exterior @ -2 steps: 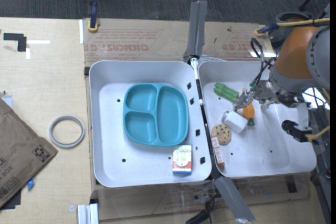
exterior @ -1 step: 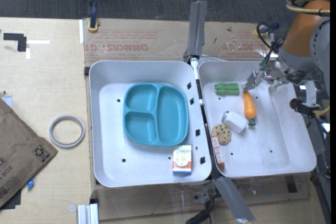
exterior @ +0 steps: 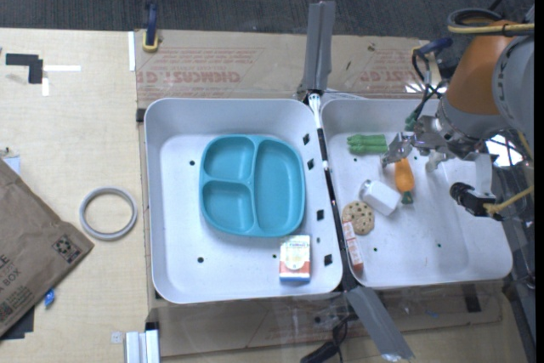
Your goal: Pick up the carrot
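The carrot [exterior: 404, 177] is a short orange piece with a green end. It lies in the right bin [exterior: 442, 255], near its middle and toward the back. My gripper [exterior: 414, 157] hangs over the back of that bin, directly above and slightly right of the carrot. Its fingers look spread, and the left fingertip [exterior: 394, 155] is just at the carrot's top end. Nothing shows between the fingers.
Also in the right bin are a green vegetable [exterior: 367, 144], a white block [exterior: 380, 196], a cookie [exterior: 360, 217] and a red-and-white packet [exterior: 351, 247]. The left bin [exterior: 170, 208] holds a teal divided plate [exterior: 253, 184] and a small box [exterior: 295, 259]. A tape roll [exterior: 108, 212] lies on the bench.
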Controlling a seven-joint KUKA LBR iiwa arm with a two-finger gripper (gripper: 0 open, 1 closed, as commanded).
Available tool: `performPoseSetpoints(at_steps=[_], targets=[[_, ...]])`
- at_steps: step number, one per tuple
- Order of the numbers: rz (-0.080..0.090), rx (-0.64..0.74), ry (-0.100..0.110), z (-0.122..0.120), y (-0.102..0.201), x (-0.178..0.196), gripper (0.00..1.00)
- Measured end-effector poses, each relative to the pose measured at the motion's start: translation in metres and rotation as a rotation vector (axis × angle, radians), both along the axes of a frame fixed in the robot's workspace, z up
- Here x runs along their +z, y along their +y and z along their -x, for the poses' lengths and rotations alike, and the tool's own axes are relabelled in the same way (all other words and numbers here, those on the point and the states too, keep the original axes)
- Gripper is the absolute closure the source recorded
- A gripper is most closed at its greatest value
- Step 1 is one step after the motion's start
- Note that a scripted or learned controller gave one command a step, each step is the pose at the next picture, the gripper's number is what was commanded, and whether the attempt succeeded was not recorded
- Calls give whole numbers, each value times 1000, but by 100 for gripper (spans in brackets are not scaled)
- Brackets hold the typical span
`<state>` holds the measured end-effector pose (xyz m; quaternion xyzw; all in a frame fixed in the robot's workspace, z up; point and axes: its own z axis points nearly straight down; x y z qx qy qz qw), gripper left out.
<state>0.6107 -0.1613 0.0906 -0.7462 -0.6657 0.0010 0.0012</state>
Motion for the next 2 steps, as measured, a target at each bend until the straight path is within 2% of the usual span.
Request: performPoseSetpoints(at_steps=[1, 2], targets=[[0, 0, 2, 0, 0, 8, 100], [2, -158, -1, -28, 42, 50, 100]])
